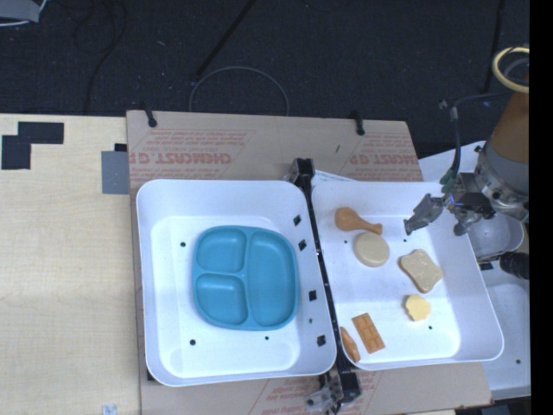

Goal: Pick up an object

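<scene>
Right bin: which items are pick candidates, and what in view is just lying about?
Belongs to the job:
gripper, over the right bin
drumstick
round cookie
bread slice
yellow piece
orange cracker
small orange piece

Lying about:
blue divided plate in the left bin
cardboard sheet under both bins

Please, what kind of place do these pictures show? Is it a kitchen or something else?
Probably a robot lab bench, not a kitchen. Two shallow white bins sit on cardboard; one holds a blue divided plate, the other small toy-like food pieces such as a slice of bread. A robot arm's gripper reaches in, and cables lie behind.
</scene>
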{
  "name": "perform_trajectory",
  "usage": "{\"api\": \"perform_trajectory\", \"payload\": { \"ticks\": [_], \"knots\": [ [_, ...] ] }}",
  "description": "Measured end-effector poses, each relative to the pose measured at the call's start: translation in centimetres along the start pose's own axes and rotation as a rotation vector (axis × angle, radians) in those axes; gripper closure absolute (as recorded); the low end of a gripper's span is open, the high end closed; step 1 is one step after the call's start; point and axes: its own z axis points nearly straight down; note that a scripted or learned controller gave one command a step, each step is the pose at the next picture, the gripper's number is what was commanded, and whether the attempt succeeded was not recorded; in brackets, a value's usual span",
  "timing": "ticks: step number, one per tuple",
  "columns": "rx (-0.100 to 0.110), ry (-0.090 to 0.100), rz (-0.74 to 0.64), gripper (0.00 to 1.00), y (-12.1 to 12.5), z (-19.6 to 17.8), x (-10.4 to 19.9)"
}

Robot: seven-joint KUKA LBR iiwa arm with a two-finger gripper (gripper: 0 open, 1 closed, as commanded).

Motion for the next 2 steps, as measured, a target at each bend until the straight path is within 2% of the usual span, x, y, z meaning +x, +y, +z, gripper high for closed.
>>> {"api": "perform_trajectory", "payload": {
  "ticks": [1,2],
  "knots": [
    [-0.013,-0.003,-0.002,0.0,0.2,-0.7,0.0],
    [-0.007,-0.001,-0.001,0.0,-0.4,4.5,-0.8]
  ]
}}
